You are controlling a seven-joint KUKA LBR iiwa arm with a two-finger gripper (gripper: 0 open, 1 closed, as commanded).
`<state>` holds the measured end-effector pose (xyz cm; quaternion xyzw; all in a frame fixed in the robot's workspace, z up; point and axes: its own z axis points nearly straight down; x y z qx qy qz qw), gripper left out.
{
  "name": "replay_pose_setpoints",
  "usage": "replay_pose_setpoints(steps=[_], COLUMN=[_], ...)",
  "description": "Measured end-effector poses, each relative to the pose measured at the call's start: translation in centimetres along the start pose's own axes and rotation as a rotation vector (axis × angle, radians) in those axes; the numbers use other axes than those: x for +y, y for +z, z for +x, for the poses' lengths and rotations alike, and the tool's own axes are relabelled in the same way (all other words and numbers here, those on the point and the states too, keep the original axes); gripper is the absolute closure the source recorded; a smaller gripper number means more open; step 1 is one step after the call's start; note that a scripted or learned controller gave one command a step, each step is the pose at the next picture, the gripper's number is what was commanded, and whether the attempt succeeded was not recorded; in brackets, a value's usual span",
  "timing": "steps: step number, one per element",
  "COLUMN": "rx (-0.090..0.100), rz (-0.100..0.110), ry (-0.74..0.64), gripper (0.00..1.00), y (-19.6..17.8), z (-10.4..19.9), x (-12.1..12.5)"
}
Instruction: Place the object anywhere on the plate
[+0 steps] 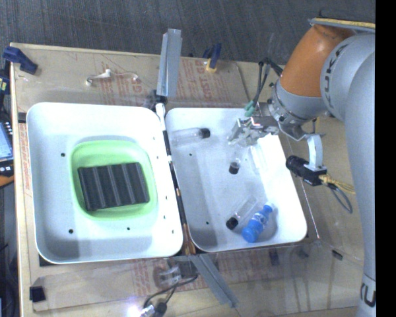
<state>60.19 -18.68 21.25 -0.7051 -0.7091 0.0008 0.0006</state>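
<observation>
white bins (46, 177) side by side, wooden bench (66, 65), dark carpet (86, 12)

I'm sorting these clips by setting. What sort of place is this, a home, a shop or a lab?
Most likely a robotics lab: an industrial arm reaches over a plywood bench holding two white bins, with clamps on the bench edge and loose cables.

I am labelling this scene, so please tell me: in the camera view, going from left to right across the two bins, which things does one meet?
Green plate with a dark ridged object on it → small clear vial with a dark cap → blue-capped bottle.
</observation>
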Motion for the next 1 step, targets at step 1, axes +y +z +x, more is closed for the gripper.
replay_pose_setpoints(steps=[1], rx=[0.0], rz=[0.0], ry=[0.0], gripper=[0.0], y=[0.0], z=[0.0], x=[0.0])
